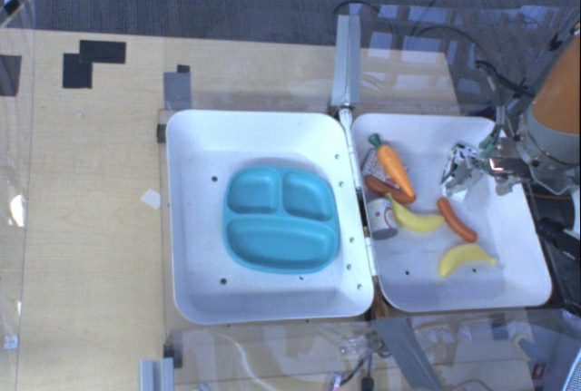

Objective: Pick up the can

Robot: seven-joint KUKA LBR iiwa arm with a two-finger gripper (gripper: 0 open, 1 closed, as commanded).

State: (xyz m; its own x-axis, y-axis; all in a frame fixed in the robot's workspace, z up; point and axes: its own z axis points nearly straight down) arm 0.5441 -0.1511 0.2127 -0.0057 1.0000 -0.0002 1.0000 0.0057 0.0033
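Roughly, top to bottom:
Bench: a pale wooden bench [91,199] carries two shallow white bins side by side, with a metal post rising between them at the far edge.
Left bin: the left bin [195,289] holds a blue divided plate [280,219] with three compartments, lying flat near the middle.
Right bin: the right bin [517,285] holds the food items and the can.
Can: the can [380,218] lies on its side against the right bin's left wall, about halfway down that wall, its pale label facing up.
Carrot: an orange carrot [395,171] lies at a slant just above the can, green top toward the far left corner, resting over a small packet [375,166].
Bananas: one yellow banana [417,219] lies just beside the can on its right, touching or nearly so; a second banana [466,259] lies nearer the front of the bin, apart from the first.
Sausage: a red-orange sausage [456,219] lies at a slant between the two bananas, right of the first one.
Arm: the grey arm with its orange band comes in from the right over the right bin's far right corner.
Gripper: the gripper [463,170] hangs over the right part of the right bin, above the sausage and well apart from the can; its fingers look slightly spread, with nothing between them.
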